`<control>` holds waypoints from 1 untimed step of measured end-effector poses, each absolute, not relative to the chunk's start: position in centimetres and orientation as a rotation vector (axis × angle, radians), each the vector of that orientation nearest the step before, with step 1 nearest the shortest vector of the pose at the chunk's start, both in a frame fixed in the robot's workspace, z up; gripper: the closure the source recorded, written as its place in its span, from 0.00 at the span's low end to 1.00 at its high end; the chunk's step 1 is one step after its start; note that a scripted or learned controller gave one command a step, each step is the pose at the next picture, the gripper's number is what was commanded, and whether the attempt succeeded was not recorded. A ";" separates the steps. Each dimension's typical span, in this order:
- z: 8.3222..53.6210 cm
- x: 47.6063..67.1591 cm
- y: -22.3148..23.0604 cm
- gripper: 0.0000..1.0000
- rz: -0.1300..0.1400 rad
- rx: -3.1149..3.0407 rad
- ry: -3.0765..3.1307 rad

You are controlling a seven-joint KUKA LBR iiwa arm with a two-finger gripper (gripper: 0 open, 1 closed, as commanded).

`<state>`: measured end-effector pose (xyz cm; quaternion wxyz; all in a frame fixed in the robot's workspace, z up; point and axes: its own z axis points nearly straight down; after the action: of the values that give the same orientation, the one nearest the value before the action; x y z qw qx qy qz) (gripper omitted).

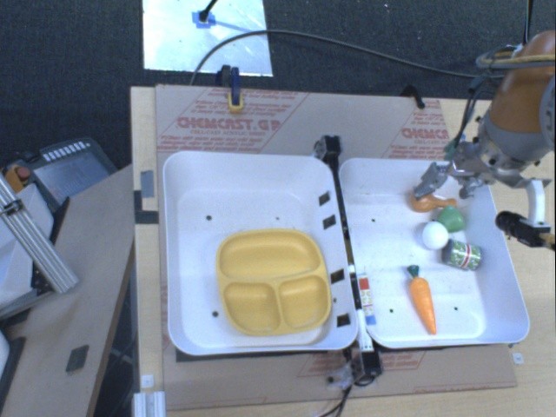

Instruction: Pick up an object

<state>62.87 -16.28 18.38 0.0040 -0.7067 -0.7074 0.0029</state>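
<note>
In the right bin [382,320] several small objects lie near its far right side. There is an orange-brown piece [430,202], a green object [453,218], a white ball [434,235], a small can [461,254] on its side and a toy carrot [422,299] nearer the front. My gripper [449,179] hangs over the back right of this bin, just above the orange-brown piece. Its fingers are spread apart with nothing between them.
The left bin [191,189] holds a yellow divided tray [273,280]. A black divider with clips [340,233] runs between the bins. A grey device [61,172] and a metal rail [35,241] sit off the bench on the left.
</note>
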 end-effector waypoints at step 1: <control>19.0 63.2 -16.3 0.00 -0.001 -2.219 -2.226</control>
<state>63.17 -16.27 19.03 -0.0007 -0.7060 -0.7082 -0.0004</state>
